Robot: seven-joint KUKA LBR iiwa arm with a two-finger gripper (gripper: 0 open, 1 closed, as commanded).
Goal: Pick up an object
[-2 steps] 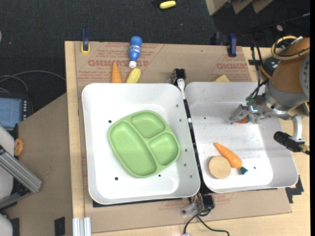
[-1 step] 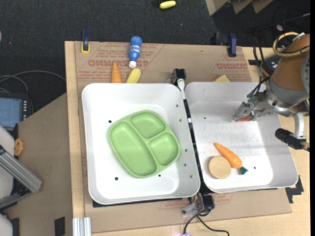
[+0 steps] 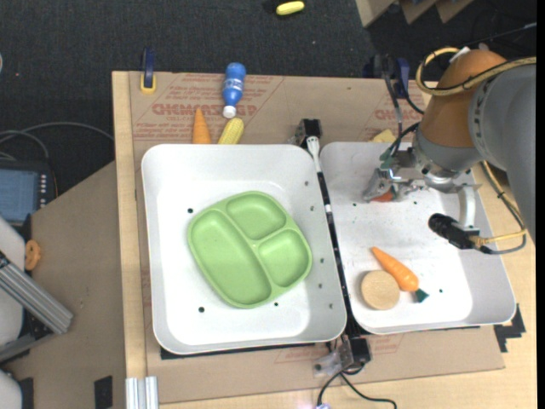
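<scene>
My gripper (image 3: 381,187) hangs low over the back left part of the right bin (image 3: 485,309), pointing down. A small red-orange thing (image 3: 385,197) peeks out right under it; whether it is held I cannot tell. An orange carrot (image 3: 395,269) with a green tip lies toward the front of the same bin. Beside it rests a round tan disc (image 3: 380,290). A green divided plate (image 3: 249,248) fills the middle of the left bin (image 3: 162,228).
Behind the left bin, on the cardboard, lie a blue and white bottle (image 3: 232,89), a small orange carrot (image 3: 200,127) and a yellow corn piece (image 3: 231,130). A black clip (image 3: 309,131) sits at the divider's far end. The arm covers the right bin's back right corner.
</scene>
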